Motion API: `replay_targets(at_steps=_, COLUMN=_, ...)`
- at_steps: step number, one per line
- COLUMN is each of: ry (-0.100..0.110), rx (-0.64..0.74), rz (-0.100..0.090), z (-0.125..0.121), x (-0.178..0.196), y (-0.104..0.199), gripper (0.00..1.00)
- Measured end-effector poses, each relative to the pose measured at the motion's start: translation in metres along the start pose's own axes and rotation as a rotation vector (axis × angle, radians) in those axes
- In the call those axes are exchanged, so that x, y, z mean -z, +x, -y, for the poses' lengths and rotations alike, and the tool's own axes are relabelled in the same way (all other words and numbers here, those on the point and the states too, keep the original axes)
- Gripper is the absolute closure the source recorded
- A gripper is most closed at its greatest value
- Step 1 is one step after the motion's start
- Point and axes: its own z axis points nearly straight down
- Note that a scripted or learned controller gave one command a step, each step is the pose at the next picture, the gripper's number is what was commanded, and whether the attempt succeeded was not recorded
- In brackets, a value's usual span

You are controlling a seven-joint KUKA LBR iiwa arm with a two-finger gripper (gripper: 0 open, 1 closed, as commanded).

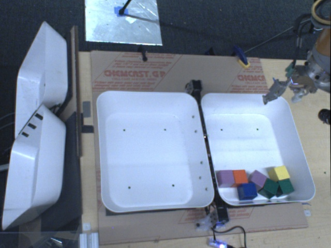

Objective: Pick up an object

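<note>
Several small blocks lie clustered at the near edge of the right bin: a purple block, an orange block, a blue block, a second purple block, a green block and a yellow block. My gripper hangs over the far right corner of that bin, well away from the blocks. Its fingers are spread apart with nothing between them.
The left bin sits beside the right one, split from it by a dark divider. White plastic covers stand at the far left. A shiny metal sheet lies beyond the bins. Cables run across the dark floor at the top.
</note>
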Motion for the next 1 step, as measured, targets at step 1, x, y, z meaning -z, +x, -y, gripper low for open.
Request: replay_targets(at_steps=1, ry=-0.002, rx=0.001, rz=0.000, z=-0.0003, x=0.0109, y=0.0000, gripper=1.00)
